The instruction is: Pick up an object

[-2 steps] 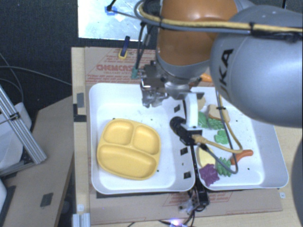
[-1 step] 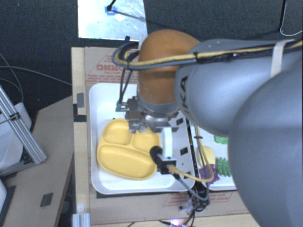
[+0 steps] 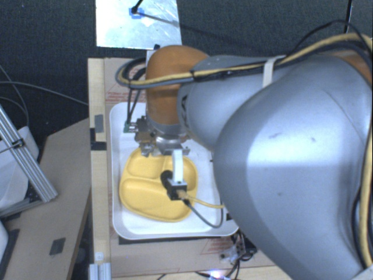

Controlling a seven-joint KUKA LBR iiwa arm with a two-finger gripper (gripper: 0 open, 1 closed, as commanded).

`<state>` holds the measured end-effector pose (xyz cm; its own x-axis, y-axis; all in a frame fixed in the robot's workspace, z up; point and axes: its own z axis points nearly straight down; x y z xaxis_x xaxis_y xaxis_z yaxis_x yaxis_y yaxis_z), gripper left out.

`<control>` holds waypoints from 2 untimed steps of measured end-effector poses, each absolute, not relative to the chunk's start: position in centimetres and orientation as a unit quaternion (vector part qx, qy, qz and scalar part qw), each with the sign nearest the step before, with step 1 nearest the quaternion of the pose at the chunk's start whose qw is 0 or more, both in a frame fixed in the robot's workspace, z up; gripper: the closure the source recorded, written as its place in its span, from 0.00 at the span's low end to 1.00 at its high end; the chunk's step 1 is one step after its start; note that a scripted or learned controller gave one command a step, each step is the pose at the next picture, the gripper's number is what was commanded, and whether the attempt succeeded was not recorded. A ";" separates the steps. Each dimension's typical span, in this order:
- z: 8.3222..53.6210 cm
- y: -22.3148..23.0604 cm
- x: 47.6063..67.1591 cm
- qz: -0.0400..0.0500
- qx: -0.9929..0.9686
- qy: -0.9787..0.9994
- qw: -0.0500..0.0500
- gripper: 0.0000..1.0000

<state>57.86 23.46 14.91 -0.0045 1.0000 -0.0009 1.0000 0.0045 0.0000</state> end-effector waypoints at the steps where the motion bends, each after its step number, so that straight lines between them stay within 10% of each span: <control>1: 20.4 23.6 49.5 0.000 0.704 0.710 -0.002 1.00; 2: 11.3 23.3 59.4 0.000 0.707 0.708 0.001 1.00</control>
<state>59.41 23.25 11.32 -0.0014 1.0000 -0.0013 1.0000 0.0014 0.0021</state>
